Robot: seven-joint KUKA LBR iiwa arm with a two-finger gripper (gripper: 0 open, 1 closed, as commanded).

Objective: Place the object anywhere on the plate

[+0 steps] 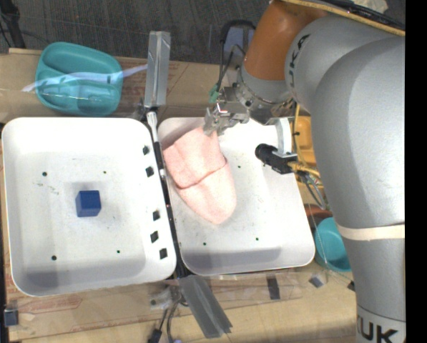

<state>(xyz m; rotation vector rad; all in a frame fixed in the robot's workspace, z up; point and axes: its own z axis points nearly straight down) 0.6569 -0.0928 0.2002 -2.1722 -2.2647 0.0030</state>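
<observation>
Blue small cube (89,203) sits on the floor of the left shallow white bin (27,263), left of the frame's centre and apart from its walls. The pale pink oblong plate (202,177) lies aslant in the right shallow white bin (285,249), near the divide. The gripper (217,117) is at the plate's upper edge; whether it is wide, narrow or clamped cannot be told. A teal plastic container (77,77) rests upper left.
</observation>
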